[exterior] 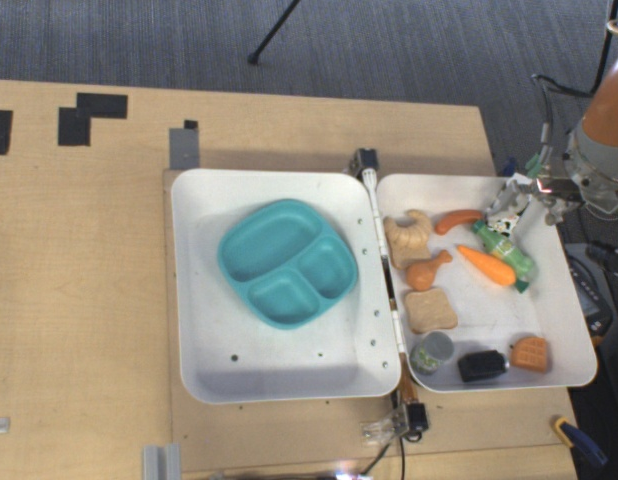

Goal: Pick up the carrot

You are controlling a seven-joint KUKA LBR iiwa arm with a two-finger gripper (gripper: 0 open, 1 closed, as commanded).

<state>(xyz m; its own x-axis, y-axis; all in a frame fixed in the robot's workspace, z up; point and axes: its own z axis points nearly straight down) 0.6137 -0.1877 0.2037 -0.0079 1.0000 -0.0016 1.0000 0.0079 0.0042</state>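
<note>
The carrot (pixel 486 265) is an orange cone lying flat in the right bin (pixel 564 298), tip toward the left, with a green leafy piece (pixel 509 251) at its right end. My gripper (pixel 513 211) hangs over the bin's upper right part, just above and slightly right of the carrot's green end. Its fingers stand open with nothing between them, and they do not touch the carrot.
Around the carrot lie a reddish sausage (pixel 457 220), a beige toy (pixel 407 233), a drumstick (pixel 427 270), a bread slice (pixel 429 311), a grey can (pixel 434 350), a black block (pixel 481 365) and an orange waffle (pixel 529 353). The left bin (pixel 199 348) holds a teal divided plate (pixel 287 263).
</note>
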